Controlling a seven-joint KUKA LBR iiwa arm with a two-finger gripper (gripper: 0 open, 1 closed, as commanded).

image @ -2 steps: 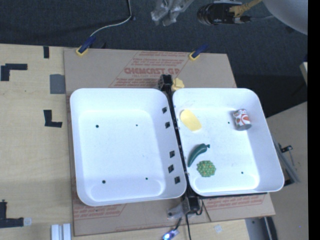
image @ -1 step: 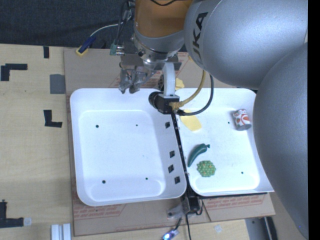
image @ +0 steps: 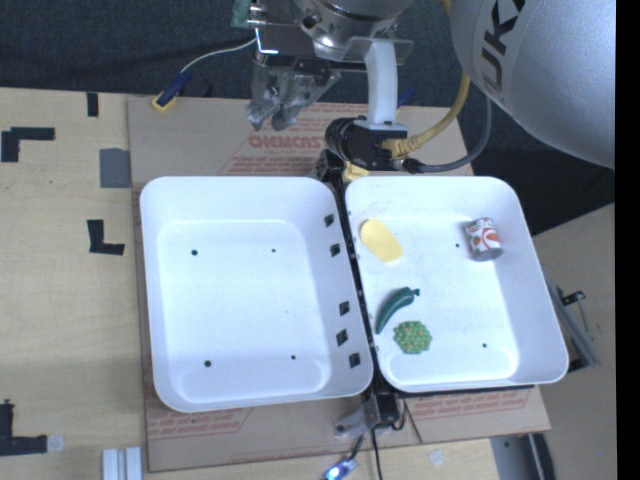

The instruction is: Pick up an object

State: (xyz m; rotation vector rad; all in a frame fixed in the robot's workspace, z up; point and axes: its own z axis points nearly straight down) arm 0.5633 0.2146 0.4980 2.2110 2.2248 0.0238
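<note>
- The gripper (image: 283, 103) hangs high above the desk (image: 60, 268), over the cardboard sheet (image: 200, 138) just behind the back edge of the left bin (image: 160, 268); it sits up there, I judge, because no object has been chosen yet, so the pick is at its very start
- The fingers point downward and look close together with nothing between them; whether they are fully pressed together I cannot tell from this slant
- All candidate objects lie in the right bin (image: 520, 288), none in the left one; so the arm must travel toward the right and forward before it descends
- A flat yellow piece (image: 381, 240) lies near the divider at the back left of that bin; lying so flat, it probably offers little for the fingers to pinch
- A small red and white can (image: 483, 238) lies on its side toward the back right, well apart from the rest; its free surroundings make it the easiest target in my judgement, though it could roll
- A green pepper-shaped toy (image: 395, 308) lies slantwise near the middle, with a round green bumpy piece (image: 412, 337) just beside its lower end; their closeness risks a nudge of one while reaching for the other
- A yellow cable (image: 440, 128) loops behind the bins, clear of the objects
</note>
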